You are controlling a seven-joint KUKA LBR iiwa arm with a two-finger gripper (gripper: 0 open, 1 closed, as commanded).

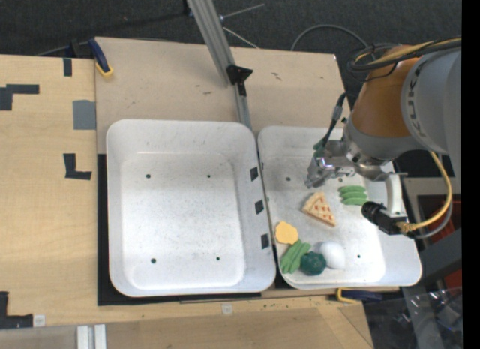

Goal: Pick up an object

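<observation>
My gripper [320,175] hangs low over the right bin [289,152], just above and left of a tan waffle-patterned wedge [320,209]. Right of the wedge lies a green pod-like piece [352,194]. Near the bin's front sit a yellow-orange piece [286,233], a green bean-like piece [294,256], a dark green lump [313,263] and a white egg-shaped object [332,254]. I see nothing between the gripper's fingers.
The left bin [180,205] lies beside the right one, their rims meeting at a dark divider with clips [259,205]. A slanted metal pole [214,28] rises behind the bins. The arm's body and a black cable fitting [379,216] overhang the right bin's right side.
</observation>
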